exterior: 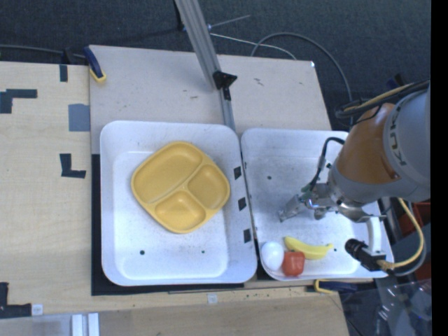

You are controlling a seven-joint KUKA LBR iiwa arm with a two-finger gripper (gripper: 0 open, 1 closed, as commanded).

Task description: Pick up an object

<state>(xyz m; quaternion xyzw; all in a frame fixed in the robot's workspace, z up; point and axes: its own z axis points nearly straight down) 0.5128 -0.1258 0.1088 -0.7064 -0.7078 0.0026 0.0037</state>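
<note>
Camera view from above the bench, looking down at a slant on two shallow white bins side by side. Nearest the bottom edge, in the near corner of the right bin (280,149), three small things lie together: a white egg-shaped ball (271,255), a red block-like object (294,263) touching it, and a yellow banana (309,248) just beyond them. All three sit just below the gripper (294,210), toward the camera, and apart from it.

The gripper hangs over the middle of the right bin, its two metal fingers (288,212) pointing left and slightly spread, with nothing between them. Behind it, to the right, rises the grey arm with its orange band (364,152), trailed by black and yellow cables.

Left of the gripper, across the divide between the bins, the left bin (112,187) holds a yellow three-compartment plate (180,186), lying flat and well apart from the fingers.

Farther off, beyond both bins, a slim metal pole (199,33) slants up from the bench. A small blue and yellow clamp (94,64) sits at the far left corner of the board.
</note>
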